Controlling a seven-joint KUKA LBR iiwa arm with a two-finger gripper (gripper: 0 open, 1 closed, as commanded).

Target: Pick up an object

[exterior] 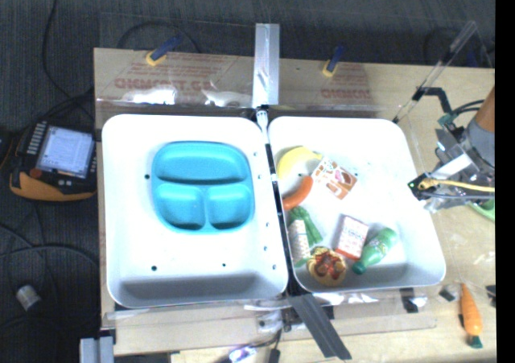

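Observation:
The right bin [402,152] holds several small items on its left and lower side. A yellow fruit [291,160] lies at the top, with an orange sausage-shaped piece [298,190] just below it. A white and brown packet [334,177] is beside them. Lower down are a clear bottle with a green top [302,231], a red and white box [352,236], a green bottle [376,248] and a round pizza-like piece [326,265]. My gripper [455,172] hangs outside the bin's right rim, over the bench and apart from all items.
The left bin [129,273] holds a blue divided tray [203,184]. An orange, carrot-like thing [471,318] lies on the bench at the lower right. A metal post [266,63] stands behind the seam between the bins. A handheld device [56,156] sits on the floor at left.

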